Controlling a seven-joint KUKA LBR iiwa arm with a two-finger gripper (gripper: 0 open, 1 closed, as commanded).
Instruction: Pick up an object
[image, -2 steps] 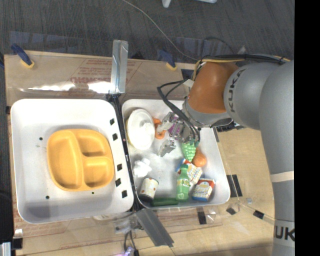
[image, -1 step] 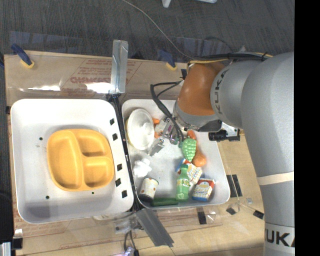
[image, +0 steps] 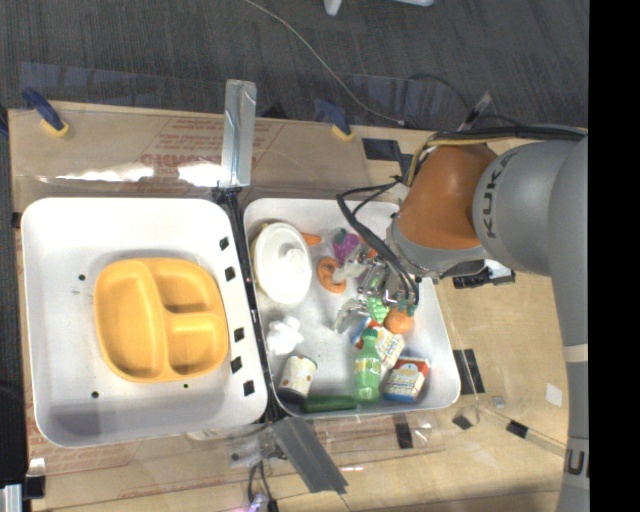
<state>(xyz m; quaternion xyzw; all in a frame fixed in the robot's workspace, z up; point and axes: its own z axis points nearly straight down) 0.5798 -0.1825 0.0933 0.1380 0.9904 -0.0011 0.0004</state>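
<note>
My gripper (image: 362, 305) reaches down into the middle of the right bin (image: 440, 350), under the orange wrist band. It hangs among a pile of small items. A small orange ball (image: 400, 322) lies just to its right, and a green bottle (image: 368, 366) lies just in front of it. An orange ring-shaped toy (image: 330, 273) and a purple item (image: 346, 243) sit to its left and behind. The arm hides part of what lies beneath the wrist.
The right bin also holds a white bowl (image: 282, 260), a crumpled white piece (image: 284, 333), a paper cup (image: 298, 375), a dark green cucumber (image: 330, 404) and a red-and-white carton (image: 406, 380). A yellow divided tray (image: 160, 318) lies in the left bin (image: 50, 240).
</note>
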